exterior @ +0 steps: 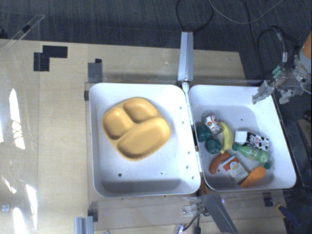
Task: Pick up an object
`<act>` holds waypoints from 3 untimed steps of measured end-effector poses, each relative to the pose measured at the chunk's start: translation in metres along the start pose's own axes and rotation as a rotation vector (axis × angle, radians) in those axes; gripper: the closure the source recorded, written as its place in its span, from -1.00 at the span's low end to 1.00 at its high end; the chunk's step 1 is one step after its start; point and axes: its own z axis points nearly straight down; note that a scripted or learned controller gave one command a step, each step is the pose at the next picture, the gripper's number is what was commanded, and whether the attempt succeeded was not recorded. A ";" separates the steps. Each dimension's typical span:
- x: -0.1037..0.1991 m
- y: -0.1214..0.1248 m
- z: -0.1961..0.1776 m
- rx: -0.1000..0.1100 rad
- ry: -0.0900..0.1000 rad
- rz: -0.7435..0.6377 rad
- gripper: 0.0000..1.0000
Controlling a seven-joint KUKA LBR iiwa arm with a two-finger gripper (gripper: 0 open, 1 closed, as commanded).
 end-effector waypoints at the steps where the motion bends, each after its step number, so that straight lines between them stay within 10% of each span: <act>1: 0.029 0.031 -0.046 -0.005 -0.002 0.069 -1.00; 2: 0.048 0.007 0.112 -0.001 0.000 0.129 -1.00; 3: 0.085 -0.025 0.170 -0.011 0.000 0.100 -1.00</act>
